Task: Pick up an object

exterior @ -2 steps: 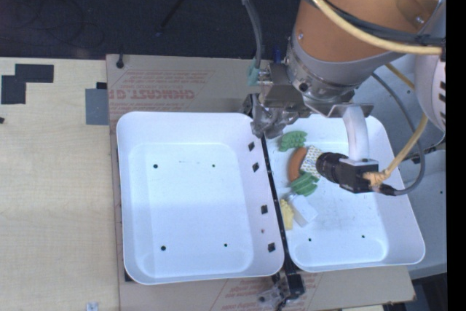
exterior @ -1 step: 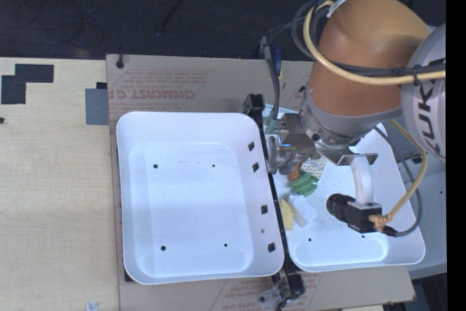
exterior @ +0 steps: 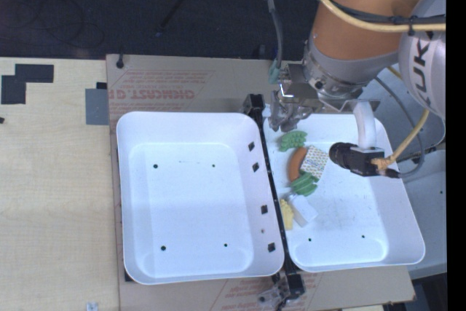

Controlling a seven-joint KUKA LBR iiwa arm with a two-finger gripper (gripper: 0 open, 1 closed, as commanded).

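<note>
I can't tell my gripper's [exterior: 287, 115] state above the green piece [exterior: 293, 139]; I should descend straight, clear of the bin wall [exterior: 263, 156].

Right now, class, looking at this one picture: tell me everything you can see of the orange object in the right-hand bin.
The orange object is a small, smooth, elongated piece, rounded at both ends, apparently plastic. It lies flat on the floor of the right bin, near the wall shared with the left bin, long axis running roughly up and down the picture. A green piece sits just above its upper end, a pale speckled block lies against its right side, and another green piece lies below it. The gripper is above this cluster, not holding it.
</note>
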